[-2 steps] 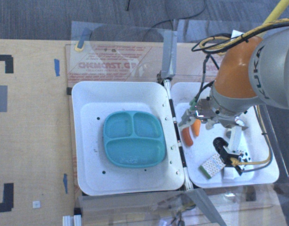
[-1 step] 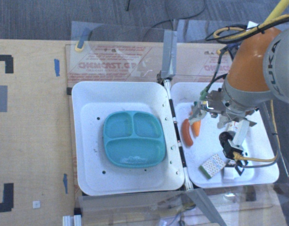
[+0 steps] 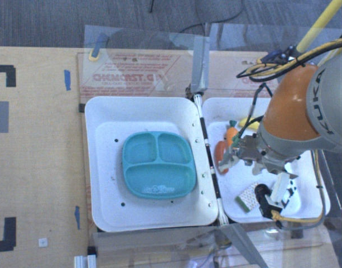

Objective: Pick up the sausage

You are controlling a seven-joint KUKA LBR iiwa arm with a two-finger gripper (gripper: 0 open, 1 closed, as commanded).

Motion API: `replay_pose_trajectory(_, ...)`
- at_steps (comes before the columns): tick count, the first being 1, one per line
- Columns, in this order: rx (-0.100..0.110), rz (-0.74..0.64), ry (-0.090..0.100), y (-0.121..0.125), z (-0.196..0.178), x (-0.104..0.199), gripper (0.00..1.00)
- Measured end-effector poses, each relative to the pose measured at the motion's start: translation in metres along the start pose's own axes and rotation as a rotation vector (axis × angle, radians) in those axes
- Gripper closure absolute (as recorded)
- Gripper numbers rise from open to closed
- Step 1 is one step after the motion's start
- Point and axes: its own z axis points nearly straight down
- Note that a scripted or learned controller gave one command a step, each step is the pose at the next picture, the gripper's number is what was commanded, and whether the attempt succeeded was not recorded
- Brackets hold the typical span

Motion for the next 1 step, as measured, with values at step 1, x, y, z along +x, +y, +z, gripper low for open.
replay_pose_trajectory(1,0.001,0.048,0.001,-0.0036,-0.0002,-0.0605,0.00)
